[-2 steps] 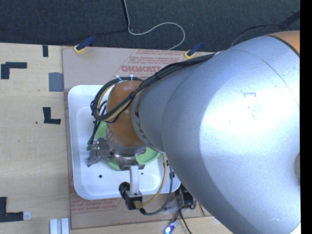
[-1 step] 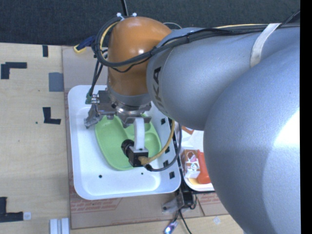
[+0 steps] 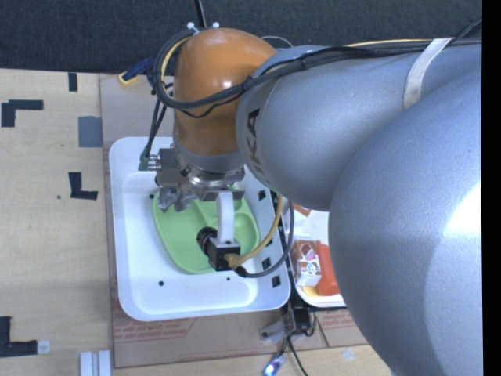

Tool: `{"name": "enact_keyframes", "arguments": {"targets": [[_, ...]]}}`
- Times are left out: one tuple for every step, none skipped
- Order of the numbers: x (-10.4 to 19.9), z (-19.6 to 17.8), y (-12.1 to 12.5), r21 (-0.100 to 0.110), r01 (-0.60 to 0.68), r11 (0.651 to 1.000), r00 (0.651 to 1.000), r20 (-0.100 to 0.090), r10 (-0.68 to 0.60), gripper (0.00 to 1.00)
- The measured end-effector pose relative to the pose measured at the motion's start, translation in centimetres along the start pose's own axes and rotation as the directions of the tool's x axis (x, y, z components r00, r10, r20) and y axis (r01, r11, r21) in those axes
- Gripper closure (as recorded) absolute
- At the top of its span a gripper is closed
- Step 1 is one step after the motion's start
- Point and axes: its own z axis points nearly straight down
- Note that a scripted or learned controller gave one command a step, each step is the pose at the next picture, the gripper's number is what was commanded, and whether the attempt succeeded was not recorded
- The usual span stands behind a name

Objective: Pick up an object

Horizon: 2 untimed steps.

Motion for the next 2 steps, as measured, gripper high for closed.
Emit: {"name": "enact_keyframes", "arguments": {"targets": [[-0.3, -18.6, 3.4, -0.021, -0.001, 1.000, 1.000, -0.008, 0.001, 1.00], [-7.6, -12.8, -3.0, 0.004, -0.007, 1.000, 1.000, 0.001, 0.007, 1.00]]}}
